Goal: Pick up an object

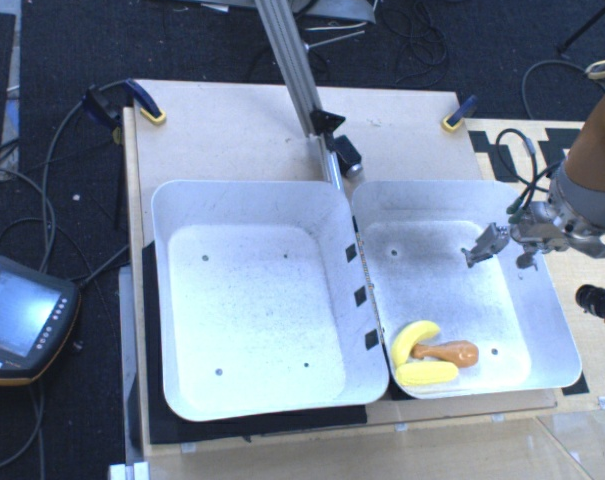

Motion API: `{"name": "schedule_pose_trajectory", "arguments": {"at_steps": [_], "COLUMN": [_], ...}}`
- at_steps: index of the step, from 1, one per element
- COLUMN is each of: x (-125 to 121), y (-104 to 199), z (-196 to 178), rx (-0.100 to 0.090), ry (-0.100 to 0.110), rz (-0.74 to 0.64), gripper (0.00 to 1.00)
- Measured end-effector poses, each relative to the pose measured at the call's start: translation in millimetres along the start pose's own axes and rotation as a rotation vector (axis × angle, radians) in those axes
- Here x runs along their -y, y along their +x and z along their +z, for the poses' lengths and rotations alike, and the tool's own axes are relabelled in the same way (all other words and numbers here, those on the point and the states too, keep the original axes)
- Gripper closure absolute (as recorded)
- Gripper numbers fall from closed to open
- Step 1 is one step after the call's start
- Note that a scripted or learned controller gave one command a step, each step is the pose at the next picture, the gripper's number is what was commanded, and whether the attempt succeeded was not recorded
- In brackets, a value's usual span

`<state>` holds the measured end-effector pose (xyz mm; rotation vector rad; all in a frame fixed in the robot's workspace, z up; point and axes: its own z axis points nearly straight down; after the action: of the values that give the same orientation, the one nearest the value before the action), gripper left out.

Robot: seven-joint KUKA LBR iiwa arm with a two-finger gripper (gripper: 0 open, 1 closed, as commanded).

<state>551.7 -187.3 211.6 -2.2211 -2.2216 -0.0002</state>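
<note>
In the right bin (542, 313), near its front edge, lies a small cluster. It holds a curved yellow banana-shaped piece (413, 337), a second yellow piece (427, 373) just in front of it, and an orange-brown drumstick-shaped object (453, 352) touching both. My gripper (502, 256) hangs over the right bin's back right part, well behind and to the right of the cluster. Its fingers stand apart with nothing between them, so it is open. The arm comes in from the right edge.
The left bin (182, 298) adjoins the right one along a shared middle wall (362, 288). A slanted aluminium post (292, 58) rises from the bench behind the bins. Yellow clamps (152, 116) mark the bench's back corners. A teach pendant (22, 318) lies on the floor at the left.
</note>
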Motion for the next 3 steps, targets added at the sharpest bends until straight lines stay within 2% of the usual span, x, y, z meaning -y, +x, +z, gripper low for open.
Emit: {"name": "schedule_pose_trajectory", "arguments": {"at_steps": [1,2,3], "x": [-0.2,-5.3,-5.1], "y": [4.8,10.6,11.0], "z": [43.2,102.4,117.0], "rx": [-0.001,-0.001,0.000], "ry": [0.004,0.005,0.002], "rz": [-0.001,-0.001,-0.001], "gripper": [0.00,0.00,0.00]}}
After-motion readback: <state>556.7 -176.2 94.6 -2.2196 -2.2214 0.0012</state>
